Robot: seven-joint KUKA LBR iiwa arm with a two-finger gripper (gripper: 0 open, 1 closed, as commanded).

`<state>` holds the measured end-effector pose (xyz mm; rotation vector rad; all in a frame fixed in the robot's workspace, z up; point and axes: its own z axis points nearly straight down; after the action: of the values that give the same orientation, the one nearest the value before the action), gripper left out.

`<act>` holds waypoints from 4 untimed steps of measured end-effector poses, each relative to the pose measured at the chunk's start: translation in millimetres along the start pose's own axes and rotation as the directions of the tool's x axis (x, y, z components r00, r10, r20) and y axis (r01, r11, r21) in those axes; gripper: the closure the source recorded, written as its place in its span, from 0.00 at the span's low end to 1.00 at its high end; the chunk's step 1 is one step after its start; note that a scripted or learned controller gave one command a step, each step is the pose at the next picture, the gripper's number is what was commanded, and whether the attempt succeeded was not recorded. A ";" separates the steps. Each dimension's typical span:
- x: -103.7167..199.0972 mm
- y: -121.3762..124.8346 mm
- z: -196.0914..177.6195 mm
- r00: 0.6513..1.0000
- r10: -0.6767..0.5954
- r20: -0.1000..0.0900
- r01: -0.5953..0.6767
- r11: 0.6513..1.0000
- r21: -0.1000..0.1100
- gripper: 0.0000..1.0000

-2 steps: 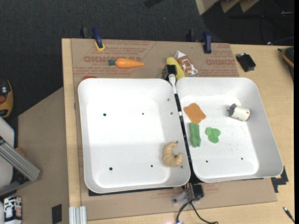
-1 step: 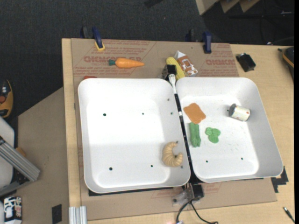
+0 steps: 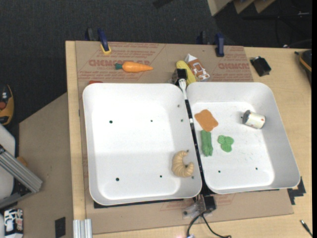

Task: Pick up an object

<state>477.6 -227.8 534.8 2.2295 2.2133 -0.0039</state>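
The left bin [image 3: 99, 113] holds a tan croissant-shaped toy [image 3: 183, 163] near its front right corner. In the right bin [image 3: 277, 133] lie an orange flat piece [image 3: 206, 119], a long green piece [image 3: 206, 143], a small green leafy piece [image 3: 226, 143] and a white cylinder with a dark end [image 3: 253, 119].
Behind the bins on the board lie a toy carrot [image 3: 134, 67], a yellow piece [image 3: 183, 68] and a small brown-and-white packet [image 3: 198, 69]. Blue clamps [image 3: 104, 41] [image 3: 219, 43] hold the board's back edge. A cable [image 3: 208, 222] runs off the front.
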 end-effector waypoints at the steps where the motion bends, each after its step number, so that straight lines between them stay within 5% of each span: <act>1: 3.8 1.6 -0.7 1.000 -0.007 -0.001 0.007 1.000 -0.002 0.00; 2: 3.4 2.1 -12.2 1.000 -0.007 0.003 0.007 1.000 -0.007 1.00; 3: 3.5 2.1 -11.5 1.000 -0.007 0.002 0.007 1.000 -0.005 0.00; 4: 3.1 2.6 -23.1 1.000 -0.007 0.006 0.007 1.000 -0.011 1.00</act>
<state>480.3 -224.7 557.9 2.2128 2.2126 0.0015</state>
